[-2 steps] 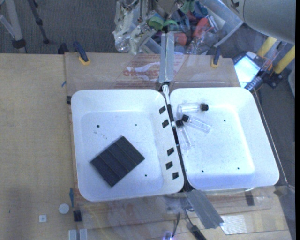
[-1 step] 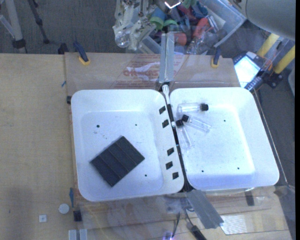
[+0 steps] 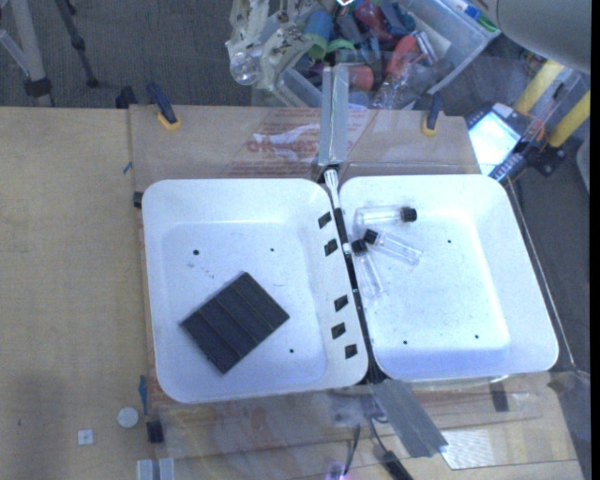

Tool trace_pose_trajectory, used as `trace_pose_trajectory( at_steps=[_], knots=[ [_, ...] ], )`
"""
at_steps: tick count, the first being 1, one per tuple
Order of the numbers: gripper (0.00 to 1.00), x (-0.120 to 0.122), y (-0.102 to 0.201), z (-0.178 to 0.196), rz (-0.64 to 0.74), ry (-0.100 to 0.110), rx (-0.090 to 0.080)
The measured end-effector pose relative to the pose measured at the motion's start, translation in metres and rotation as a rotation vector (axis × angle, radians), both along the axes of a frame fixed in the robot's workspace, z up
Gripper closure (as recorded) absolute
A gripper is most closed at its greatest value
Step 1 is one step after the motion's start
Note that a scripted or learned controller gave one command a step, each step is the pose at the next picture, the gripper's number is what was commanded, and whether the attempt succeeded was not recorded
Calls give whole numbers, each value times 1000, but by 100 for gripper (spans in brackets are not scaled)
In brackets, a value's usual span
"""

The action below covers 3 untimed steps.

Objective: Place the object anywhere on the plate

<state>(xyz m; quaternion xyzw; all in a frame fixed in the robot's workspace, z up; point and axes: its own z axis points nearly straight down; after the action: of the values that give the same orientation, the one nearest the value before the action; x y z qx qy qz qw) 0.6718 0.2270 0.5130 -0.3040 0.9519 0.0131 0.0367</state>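
Observation:
A dark grey ribbed square plate (image 3: 234, 321) lies flat and turned at an angle in the lower left part of the left bin (image 3: 187, 211). In the right bin (image 3: 469, 309), near its upper left corner, lie clear plastic vials. One vial (image 3: 382, 218) has a black cap pointing right. A second vial (image 3: 396, 247) lies aslant with its black cap toward the divider. A third clear piece (image 3: 371, 277) rests just below them. A grey part of the arm (image 3: 551, 28) sits in the top right corner, far above the bins.
A seam with black tabs (image 3: 339, 302) divides the two bins. Behind them stands a metal post (image 3: 334, 112) and a box of mixed coloured items (image 3: 361, 42). Yellow clamps (image 3: 167, 116) grip the back board. Small bits (image 3: 127, 417) lie on the bench at lower left.

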Motion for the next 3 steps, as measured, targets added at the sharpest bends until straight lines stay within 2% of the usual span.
trace_pose_trajectory(
  at_steps=[3],
  knots=[
    [100, 2, 0, 38, -6, -28, 23]
  ],
)
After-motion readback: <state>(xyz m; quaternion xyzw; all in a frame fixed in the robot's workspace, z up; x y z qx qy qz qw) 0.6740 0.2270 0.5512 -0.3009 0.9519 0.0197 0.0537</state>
